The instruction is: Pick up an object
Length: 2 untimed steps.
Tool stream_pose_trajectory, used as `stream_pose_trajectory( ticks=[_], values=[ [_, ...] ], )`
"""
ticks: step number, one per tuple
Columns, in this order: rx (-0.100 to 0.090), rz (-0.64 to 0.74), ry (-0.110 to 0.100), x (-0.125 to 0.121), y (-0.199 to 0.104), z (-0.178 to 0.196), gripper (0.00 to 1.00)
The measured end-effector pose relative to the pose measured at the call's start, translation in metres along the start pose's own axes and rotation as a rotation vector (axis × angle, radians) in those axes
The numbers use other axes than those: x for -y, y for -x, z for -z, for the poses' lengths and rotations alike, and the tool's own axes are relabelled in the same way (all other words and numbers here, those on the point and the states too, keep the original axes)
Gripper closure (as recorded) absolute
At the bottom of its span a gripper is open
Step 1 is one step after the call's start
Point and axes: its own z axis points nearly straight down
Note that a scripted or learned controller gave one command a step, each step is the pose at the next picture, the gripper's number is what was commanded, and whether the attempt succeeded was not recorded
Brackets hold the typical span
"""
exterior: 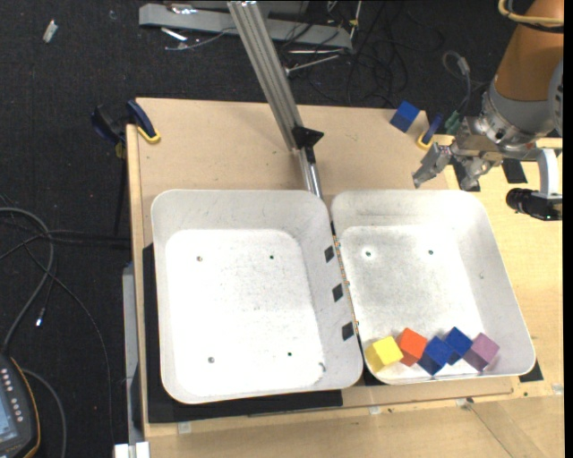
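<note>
My two-finger metal claw (446, 170) hangs open and unloaded above the tabletop's (224, 148) far right corner. Five small coloured cubes (433, 349) cluster in the right shallow white bin's (501, 277) near edge.

Dark speckled floor (63, 80) is surrounding the tan wooden bench (224, 143), with black cables (36, 268) snaking across it on the left. A metal pole (269, 72) is slanting in from the top, and grey metal framing (224, 18) is lying behind it.
</note>
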Motion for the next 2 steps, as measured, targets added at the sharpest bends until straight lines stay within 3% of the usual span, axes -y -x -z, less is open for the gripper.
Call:
stream_pose_trajectory(
  ticks=[1, 2],
  values=[
    [-0.003, -0.005, -0.008, 0.059, -0.023, -0.052, 0.00],
    [-0.003, 0.000, -0.007, 0.065, -0.053, -0.149, 0.00]
  ],
)
